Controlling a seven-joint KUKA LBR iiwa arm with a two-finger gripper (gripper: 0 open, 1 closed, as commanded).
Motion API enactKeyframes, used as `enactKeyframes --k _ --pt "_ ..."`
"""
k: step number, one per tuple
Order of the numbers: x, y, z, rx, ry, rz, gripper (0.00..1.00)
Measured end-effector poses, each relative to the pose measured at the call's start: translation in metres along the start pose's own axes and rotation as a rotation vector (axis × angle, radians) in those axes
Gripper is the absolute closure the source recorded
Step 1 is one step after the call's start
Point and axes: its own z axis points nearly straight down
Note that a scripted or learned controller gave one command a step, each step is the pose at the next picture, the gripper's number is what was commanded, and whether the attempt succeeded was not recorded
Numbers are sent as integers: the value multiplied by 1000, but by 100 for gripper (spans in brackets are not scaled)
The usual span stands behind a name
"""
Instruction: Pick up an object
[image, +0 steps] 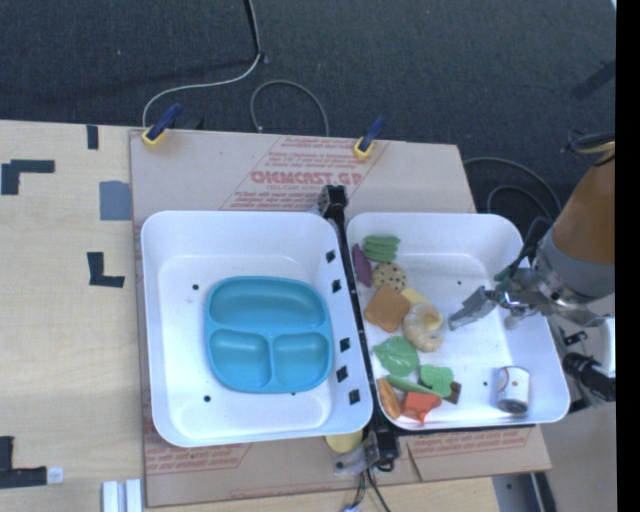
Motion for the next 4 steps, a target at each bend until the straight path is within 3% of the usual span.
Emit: enactKeyframes --k 1,2,3,4 --pt "49 45 109 6 3 -5 0" --pt "46 45 93 2 1 -2 100" --pt "137 76 13 -10 3 -11 100" --pt "202 81 -14 -3 2 -8 100"
